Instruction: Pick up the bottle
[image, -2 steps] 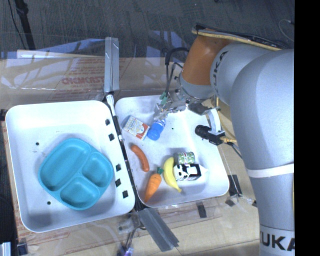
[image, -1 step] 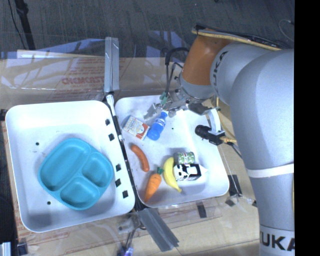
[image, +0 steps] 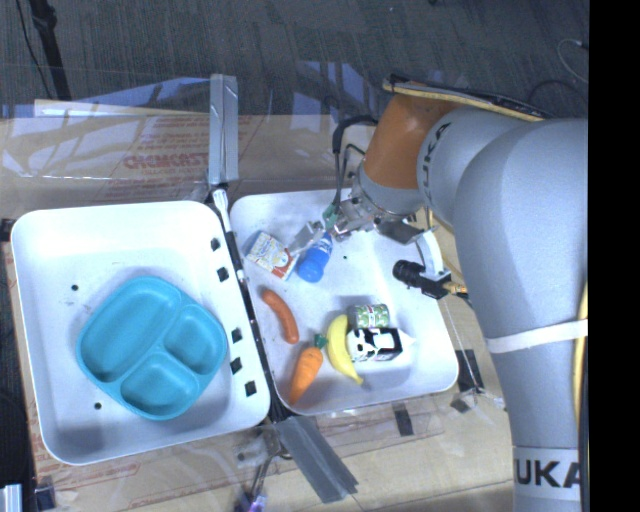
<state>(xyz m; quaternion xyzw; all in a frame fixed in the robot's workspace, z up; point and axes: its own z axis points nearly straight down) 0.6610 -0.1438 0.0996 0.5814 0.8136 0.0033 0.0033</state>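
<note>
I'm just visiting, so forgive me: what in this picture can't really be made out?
- Bottle: its upper end lies under the gripper in the camera view, so contact can't be judged.
- Small carton: print too small to read.
- Black-and-white box: the banana covers its left side.
- Right bin: the grey arm hides its far right corner.

One fixed camera looks down slantwise on both white bins, arm entering right.

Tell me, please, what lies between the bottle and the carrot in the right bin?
In the camera view, a sausage lies on the bin floor between the bottle and the carrot, set slightly left of the line joining them.
</note>
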